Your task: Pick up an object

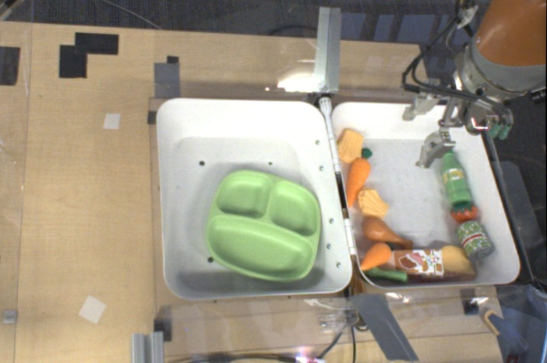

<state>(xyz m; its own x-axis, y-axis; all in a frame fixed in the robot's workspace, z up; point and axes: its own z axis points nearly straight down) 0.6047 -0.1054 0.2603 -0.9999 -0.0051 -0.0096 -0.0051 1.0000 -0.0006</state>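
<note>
Objects for picking lie crowded in the right bin (402,173), while the left bin (184,182) bears a green divided tray (263,223) lying flat near its middle. Along the right bin's left wall run a yellow piece (349,145), a carrot (358,178) with a green tip, a ridged yellow piece (372,202) and an orange drumstick shape (383,231). Across its front edge lies a ketchup bottle (420,262) on its side, touching a second carrot (376,255). By the right wall a green bottle (455,186) lies lengthwise, with a small can (475,238) just beyond its red cap. The arm (510,28) reaches in from the upper right, its orange band above the wrist, pointing down over the bin's far right corner. The gripper (434,149) hangs just above the green bottle's top end, with nothing seen between its fingers; how wide they stand I cannot tell.
</note>
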